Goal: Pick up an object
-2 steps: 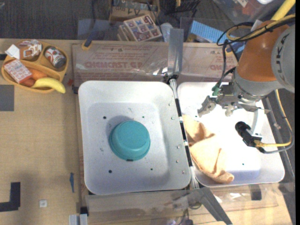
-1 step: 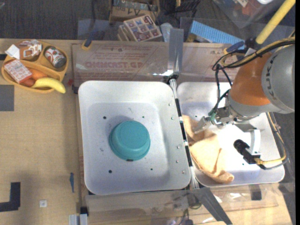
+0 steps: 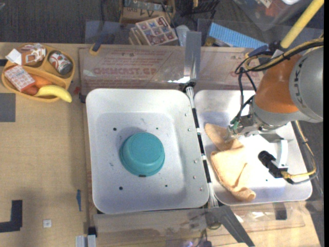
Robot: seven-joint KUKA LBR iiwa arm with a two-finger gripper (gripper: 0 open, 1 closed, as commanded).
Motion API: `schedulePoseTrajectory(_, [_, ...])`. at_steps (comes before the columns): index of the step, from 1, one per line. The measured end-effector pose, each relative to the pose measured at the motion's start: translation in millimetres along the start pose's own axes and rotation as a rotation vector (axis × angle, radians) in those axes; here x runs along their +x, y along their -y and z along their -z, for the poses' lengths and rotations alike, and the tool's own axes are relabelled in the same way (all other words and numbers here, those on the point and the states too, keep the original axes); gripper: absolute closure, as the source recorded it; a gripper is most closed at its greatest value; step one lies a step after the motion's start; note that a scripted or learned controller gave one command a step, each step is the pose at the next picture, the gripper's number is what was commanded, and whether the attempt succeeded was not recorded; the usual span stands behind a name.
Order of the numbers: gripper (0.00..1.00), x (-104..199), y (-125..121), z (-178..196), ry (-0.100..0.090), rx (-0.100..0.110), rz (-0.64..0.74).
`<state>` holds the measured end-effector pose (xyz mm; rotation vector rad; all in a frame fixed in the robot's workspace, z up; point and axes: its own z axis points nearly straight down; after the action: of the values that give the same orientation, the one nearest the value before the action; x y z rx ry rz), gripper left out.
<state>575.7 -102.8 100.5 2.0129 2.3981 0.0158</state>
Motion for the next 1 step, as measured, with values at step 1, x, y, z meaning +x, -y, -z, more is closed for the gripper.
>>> schedulePoseTrajectory(1, [0.00,0.0,0.1,0.0,0.000,0.000,0.000])
